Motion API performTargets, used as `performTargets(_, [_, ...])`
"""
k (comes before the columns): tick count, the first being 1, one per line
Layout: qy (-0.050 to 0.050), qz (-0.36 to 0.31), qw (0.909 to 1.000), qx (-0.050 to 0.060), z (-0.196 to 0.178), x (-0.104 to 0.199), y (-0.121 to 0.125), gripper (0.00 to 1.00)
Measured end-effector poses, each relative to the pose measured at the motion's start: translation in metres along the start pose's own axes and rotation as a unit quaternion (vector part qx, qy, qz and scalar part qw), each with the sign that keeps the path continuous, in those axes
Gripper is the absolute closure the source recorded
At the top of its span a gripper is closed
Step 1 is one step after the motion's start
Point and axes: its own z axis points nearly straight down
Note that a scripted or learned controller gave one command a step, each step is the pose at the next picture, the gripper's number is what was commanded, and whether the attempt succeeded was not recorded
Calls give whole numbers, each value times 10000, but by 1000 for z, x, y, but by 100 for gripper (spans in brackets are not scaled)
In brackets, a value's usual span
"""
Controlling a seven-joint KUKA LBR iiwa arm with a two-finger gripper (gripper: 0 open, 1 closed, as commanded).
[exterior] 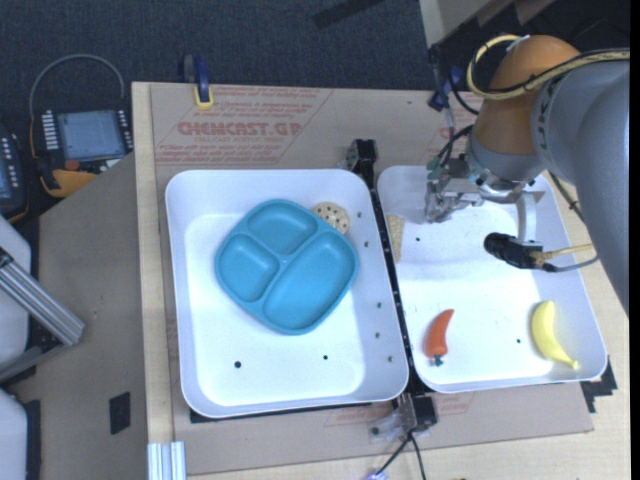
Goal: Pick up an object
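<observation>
Camera view has my gripper (437,211) hovering at the right bin's (500,373) far end, can't tell its state, so next I'd drop toward the red pepper (439,334) near the front.

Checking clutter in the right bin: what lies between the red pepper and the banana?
Nothing: in the camera view, only bare white bin floor separates the red pepper from the banana.
</observation>
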Motion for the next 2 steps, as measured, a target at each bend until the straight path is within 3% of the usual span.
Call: performTargets(2, [2,-11,10000,-20,-89,-6,1,100])
